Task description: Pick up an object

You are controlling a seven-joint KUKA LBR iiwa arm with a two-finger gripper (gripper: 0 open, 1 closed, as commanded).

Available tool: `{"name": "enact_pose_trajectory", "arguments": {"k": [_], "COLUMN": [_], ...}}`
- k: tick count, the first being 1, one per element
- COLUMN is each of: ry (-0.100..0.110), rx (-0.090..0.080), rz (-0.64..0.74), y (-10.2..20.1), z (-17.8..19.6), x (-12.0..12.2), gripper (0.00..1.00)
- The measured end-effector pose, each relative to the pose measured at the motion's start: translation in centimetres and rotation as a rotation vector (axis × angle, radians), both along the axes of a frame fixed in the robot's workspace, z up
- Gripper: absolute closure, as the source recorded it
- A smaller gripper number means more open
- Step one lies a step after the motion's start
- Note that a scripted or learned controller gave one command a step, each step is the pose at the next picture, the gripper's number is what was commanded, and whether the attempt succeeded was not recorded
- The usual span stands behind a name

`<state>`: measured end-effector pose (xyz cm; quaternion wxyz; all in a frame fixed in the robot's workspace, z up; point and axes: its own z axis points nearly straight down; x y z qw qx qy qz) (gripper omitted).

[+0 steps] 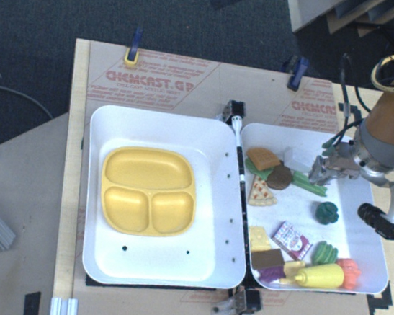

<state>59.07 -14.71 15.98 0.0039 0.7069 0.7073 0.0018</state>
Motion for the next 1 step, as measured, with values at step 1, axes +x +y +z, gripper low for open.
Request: {"name": "enact_pose_trajectory", "arguments": {"k": [1], "ry": [0.001], "rx": [0.000], "rz": [0.000], "y": [-0.43], "z": [4.43], "x": [-0.01], "gripper": [1.00]}}
